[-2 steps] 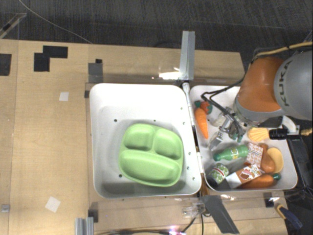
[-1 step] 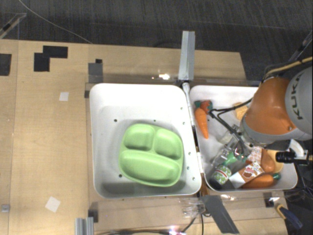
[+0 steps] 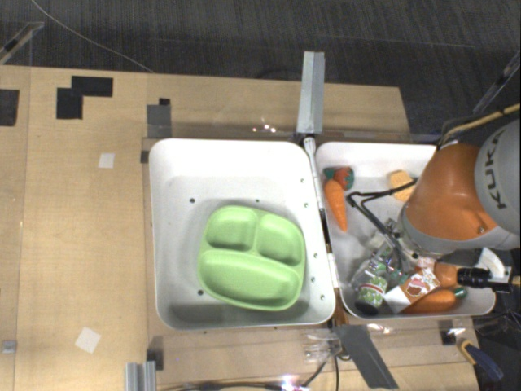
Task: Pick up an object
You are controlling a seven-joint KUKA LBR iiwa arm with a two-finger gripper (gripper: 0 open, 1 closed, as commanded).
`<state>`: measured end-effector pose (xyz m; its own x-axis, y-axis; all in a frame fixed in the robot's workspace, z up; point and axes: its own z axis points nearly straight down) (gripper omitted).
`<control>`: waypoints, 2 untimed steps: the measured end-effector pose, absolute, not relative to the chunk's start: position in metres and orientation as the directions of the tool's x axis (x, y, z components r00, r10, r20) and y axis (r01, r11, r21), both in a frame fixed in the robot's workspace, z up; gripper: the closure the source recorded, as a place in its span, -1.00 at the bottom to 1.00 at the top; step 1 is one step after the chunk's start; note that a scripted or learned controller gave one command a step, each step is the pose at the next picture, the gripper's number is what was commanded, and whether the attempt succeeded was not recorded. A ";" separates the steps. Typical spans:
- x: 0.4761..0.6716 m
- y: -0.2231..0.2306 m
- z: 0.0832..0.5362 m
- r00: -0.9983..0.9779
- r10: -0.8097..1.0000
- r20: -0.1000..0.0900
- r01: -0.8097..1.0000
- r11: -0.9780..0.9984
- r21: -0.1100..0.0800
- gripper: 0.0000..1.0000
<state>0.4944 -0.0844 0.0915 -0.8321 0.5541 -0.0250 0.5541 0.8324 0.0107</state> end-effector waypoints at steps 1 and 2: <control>0.570 -0.124 0.090 -0.775 0.632 -0.016 0.632 0.775 0.008 -1.00; 0.540 -0.094 0.090 -0.633 0.774 -0.013 0.774 0.633 0.012 -1.00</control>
<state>0.5400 -0.0944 0.0905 -0.6329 0.7741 -0.0125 0.7740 0.6330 0.0118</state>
